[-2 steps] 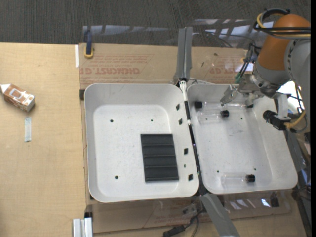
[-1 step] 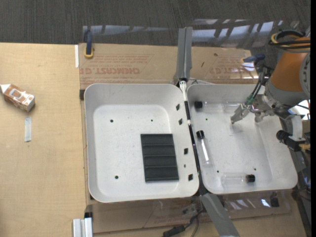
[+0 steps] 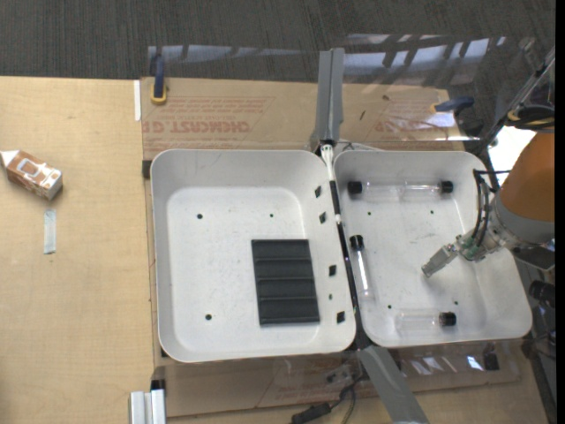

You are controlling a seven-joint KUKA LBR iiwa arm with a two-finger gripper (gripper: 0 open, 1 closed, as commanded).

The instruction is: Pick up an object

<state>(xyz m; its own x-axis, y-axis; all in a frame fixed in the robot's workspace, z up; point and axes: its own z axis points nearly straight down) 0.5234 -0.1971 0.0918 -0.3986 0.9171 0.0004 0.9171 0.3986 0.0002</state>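
Spreading across the scene is a tabletop (image 3: 71, 325) of pale, smooth wood, with a brown cardboard sheet (image 3: 229, 117) printed in red lying at the far side under the bins. Two shallow white plastic bins with rounded corners sit side by side on it, their rims touching in the middle. Inside the left bin (image 3: 177, 325) lies a black rectangular block (image 3: 284, 281) with ribbed, slatted faces, flat on the floor slightly right of centre. Along three walls of the right bin (image 3: 503, 325) lie clear, glassy tubes with black caps: one by the far wall (image 3: 399, 187), one along the left wall (image 3: 359, 265), one by the near wall (image 3: 424, 321). From the right the grey arm (image 3: 530, 193), with its rounded orange band, reaches over the right bin. Its claw (image 3: 439, 261) hangs low over the bin floor, pointing left, clear of all three tubes; whether it is apart or together cannot be told. Far left on the wood sit a small orange-and-white carton (image 3: 33, 175) and, nearer, a thin pale strip (image 3: 49, 233).
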